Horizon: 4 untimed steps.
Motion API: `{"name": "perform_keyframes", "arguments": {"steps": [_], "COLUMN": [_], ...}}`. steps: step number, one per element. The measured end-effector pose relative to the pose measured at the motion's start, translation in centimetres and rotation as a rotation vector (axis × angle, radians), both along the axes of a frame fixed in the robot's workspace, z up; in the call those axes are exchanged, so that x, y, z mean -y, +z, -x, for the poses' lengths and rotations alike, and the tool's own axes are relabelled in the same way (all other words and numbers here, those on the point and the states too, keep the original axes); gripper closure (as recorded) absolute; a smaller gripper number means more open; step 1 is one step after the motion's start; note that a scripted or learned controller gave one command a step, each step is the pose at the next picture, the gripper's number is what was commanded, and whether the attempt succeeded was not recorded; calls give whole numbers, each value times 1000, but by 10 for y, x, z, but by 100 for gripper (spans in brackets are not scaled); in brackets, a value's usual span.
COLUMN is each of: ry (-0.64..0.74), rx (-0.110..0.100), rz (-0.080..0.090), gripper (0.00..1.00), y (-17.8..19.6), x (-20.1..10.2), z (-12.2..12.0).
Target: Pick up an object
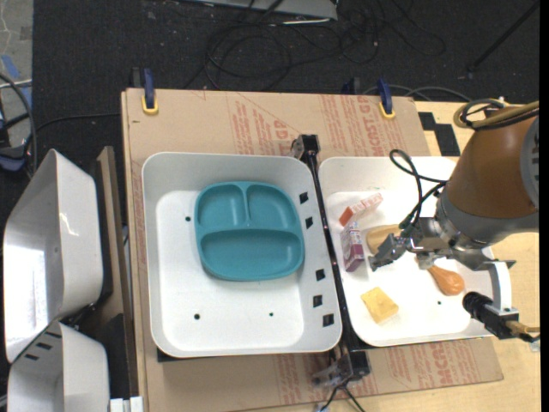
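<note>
Hovering low over the right bin (390, 333), the gripper (388, 251) sits right of centre in the frame, and I honestly can't tell whether it's clenched or released from this angle. Closest candidate is the purple packet (352, 249), just left of the gripper, long axis running up-down in the frame. A tan piece (381, 235) sits right beside it. Yellow block (379, 305) lies below, orange pear-shaped thing (446, 278) to the lower right. I'd guess the packet is the easiest reach.
</note>
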<state>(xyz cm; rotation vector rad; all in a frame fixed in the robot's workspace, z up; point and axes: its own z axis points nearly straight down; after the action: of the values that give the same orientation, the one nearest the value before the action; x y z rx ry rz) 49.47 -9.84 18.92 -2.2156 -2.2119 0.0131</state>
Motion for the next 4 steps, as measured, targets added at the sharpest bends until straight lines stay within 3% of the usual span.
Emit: {"name": "perform_keyframes", "arguments": {"steps": [1,3,4], "ry": [3,0,-2], "rx": [13,8,12], "rz": [2,1,1], "gripper": [0,0,100], "y": [6,-94,-81], "x": [0,3,3], "z": [-3,-7,-8]}}
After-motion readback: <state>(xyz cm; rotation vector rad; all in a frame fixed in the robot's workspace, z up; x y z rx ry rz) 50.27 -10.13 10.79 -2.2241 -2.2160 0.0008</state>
